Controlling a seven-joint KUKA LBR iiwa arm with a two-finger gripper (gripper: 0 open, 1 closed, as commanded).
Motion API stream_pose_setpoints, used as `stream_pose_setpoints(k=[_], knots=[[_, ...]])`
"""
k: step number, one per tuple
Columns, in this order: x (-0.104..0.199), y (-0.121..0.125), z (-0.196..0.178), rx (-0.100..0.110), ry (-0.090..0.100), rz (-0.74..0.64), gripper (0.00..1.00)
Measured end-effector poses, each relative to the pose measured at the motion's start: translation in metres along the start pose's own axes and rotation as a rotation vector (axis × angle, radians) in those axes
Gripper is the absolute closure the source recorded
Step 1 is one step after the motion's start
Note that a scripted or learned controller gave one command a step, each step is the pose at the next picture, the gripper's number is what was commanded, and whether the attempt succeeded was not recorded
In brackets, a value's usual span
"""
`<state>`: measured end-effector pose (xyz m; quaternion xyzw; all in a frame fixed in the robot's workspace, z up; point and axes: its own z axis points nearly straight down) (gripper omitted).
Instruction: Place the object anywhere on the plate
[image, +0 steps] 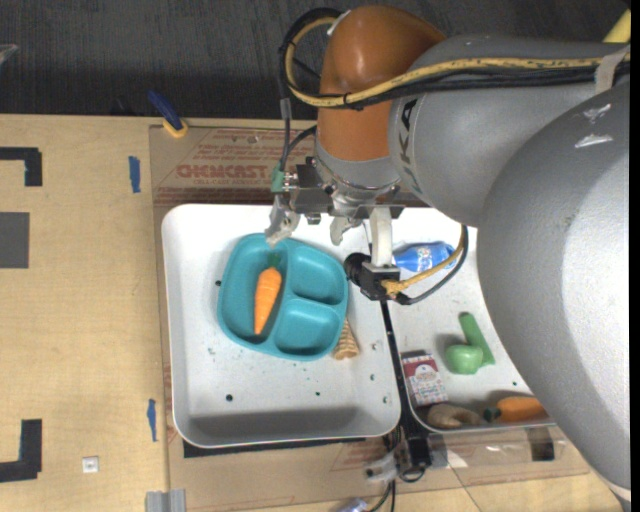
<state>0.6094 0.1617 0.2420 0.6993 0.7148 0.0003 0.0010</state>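
- Carrot (266, 298): lies lengthwise in the left compartment of the teal divided plate (310, 300), which rests in the left bin (200, 400) near its far edge.
- Claw (305, 228): fingers spread, grasping nothing, hovering at the plate's far rim.
- Cone-shaped piece (346, 343): touches the plate's near right edge.
- Right bin (515, 383): green object (467, 347), small box (424, 378), blue packet (422, 258), orange piece (520, 408).
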Motion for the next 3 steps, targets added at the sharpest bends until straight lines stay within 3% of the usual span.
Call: stream_pose_setpoints(k=[1,2,3], knots=[[0.001,0.001,-0.011,-0.005,-0.001,-0.003,1.0],[0.03,-0.013,-0.004,0.004,0.001,-0.083,1.0],[0.03,-0.013,-0.004,0.003,0.0,-0.083,0.0]])
